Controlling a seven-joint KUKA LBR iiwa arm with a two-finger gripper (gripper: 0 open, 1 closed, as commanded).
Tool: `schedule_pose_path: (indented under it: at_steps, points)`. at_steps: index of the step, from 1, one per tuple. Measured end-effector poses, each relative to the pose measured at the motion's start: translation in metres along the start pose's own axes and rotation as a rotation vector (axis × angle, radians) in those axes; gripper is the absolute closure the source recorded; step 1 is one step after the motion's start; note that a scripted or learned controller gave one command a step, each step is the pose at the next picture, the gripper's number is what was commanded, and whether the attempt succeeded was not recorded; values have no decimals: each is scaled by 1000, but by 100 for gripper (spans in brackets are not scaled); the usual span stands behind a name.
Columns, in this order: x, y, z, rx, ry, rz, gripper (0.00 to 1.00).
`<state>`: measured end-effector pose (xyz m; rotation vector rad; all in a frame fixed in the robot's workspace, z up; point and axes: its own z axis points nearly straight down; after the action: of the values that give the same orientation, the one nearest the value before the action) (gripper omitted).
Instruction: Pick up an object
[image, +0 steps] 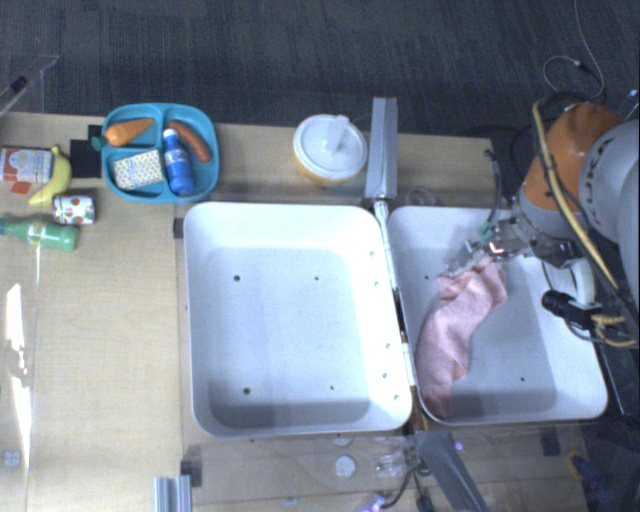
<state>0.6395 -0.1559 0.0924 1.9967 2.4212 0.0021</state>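
A pink cloth (455, 325) lies in the right white bin (560, 400), stretched in a long strip from the bin's front left corner up toward the back. My gripper (487, 250) is at the cloth's upper end, reaching in from the right under the orange band (570, 150). The cloth narrows to a point between the fingers, and the gripper is shut on that end. The rest of the cloth still rests on the bin floor.
The left white bin (290, 320) sits beside it, with a metal divider (381, 150) at the back between them. On the bench at the back are a white lidded cup (330, 148), a blue tray of toy food (160, 152) and small toys (45, 200) at far left. Cables (585, 315) hang by the arm.
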Motion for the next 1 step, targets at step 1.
schedule_pose_path:
  at_steps: [1]
  points:
    - [-17, 28, -27, -2, -1, 603, 0]
